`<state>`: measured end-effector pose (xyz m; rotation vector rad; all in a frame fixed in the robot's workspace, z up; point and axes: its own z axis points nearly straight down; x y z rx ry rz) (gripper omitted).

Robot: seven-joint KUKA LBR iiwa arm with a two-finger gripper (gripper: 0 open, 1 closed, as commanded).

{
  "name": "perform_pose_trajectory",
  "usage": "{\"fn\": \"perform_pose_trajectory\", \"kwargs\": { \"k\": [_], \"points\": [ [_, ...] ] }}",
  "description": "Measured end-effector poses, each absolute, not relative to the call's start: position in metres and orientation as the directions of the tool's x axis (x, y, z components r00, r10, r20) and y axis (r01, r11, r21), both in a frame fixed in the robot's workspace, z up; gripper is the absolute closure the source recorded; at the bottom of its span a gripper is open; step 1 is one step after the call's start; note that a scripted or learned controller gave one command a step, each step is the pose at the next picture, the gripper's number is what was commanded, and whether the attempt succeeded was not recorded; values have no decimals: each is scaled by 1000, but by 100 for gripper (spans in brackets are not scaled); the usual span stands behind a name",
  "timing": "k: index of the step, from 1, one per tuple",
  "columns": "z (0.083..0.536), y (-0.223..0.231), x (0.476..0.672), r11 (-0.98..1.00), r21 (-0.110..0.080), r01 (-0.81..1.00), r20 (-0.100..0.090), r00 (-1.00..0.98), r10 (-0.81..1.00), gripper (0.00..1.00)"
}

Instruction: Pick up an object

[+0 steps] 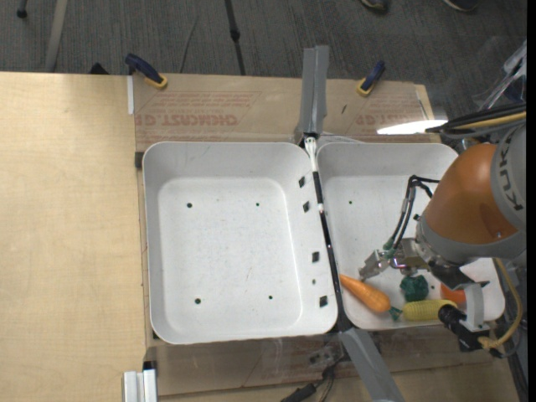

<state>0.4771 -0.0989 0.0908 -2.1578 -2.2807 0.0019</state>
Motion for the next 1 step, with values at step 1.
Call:
{"fn": "perform_pose_trajectory", "kwargs": {
  "k": [1],
  "points": [
    [92, -221, 478, 428, 1, 904, 1, -428, 904, 0]
  ]
}}
